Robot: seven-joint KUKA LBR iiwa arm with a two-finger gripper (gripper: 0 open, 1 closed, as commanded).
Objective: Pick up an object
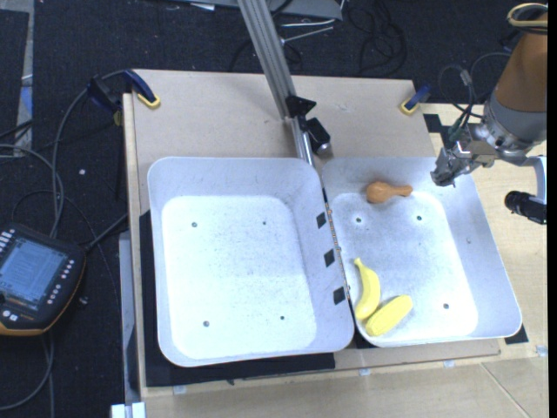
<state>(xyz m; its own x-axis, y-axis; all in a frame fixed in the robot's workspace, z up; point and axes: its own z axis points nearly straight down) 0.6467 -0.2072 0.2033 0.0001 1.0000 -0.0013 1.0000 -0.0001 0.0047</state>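
Note:
In the right bin (452,259) lie three objects. An orange-brown drumstick-shaped piece (385,192) rests near the bin's far edge. A yellow banana (366,286) and a yellow lemon-like piece (388,315) lie together at the near left corner. My gripper (444,177) hangs over the bin's far right corner, to the right of the drumstick piece and apart from it. Nothing shows between its tips.
The left bin (235,259) sits beside the right one, joined along a middle seam with black clips (331,255). A slanted metal pole (274,59) rises from behind the seam. Clamps (144,94) mark the bench's far corners. A pendant (30,277) lies off the bench, left.

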